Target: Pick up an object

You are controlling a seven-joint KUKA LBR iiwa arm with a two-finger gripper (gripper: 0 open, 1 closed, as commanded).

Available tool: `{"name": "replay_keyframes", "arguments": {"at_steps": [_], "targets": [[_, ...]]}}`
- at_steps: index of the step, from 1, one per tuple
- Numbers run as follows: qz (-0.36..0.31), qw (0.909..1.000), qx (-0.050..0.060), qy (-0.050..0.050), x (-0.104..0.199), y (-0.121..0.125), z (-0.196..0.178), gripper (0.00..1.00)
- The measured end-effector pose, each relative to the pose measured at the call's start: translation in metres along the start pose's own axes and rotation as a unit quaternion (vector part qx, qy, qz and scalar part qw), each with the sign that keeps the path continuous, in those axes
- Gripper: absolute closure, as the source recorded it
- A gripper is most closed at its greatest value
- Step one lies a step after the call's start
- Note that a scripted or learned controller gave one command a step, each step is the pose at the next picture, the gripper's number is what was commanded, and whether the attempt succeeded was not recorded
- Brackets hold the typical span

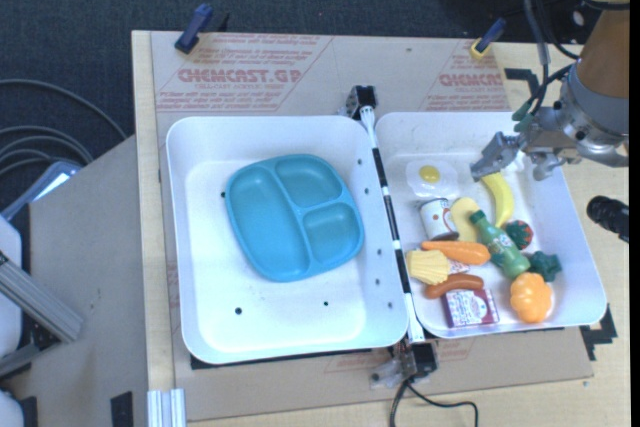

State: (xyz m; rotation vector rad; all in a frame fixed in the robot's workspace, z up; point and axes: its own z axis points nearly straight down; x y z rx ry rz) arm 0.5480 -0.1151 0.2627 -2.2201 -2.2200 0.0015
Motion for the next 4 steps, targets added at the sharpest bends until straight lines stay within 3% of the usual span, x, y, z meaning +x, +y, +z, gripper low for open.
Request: {"name": "replay_keyframes", "arguments": {"at_steps": [1, 2, 3, 4], "targets": [[0.001, 1.0, 0.0, 0.0, -0.039, 0.016, 0.122, 0.0], [0.0, 1.0, -0.002, -0.001, -0.022, 0.06, 0.178, 0.0], [0.0, 1.0, -0.002, 0.0, -0.009, 0.119, 0.177, 0.0], [-0.001, 1.0, -0.003, -0.001, -0.009, 0.12, 0.167, 1.0]]}}
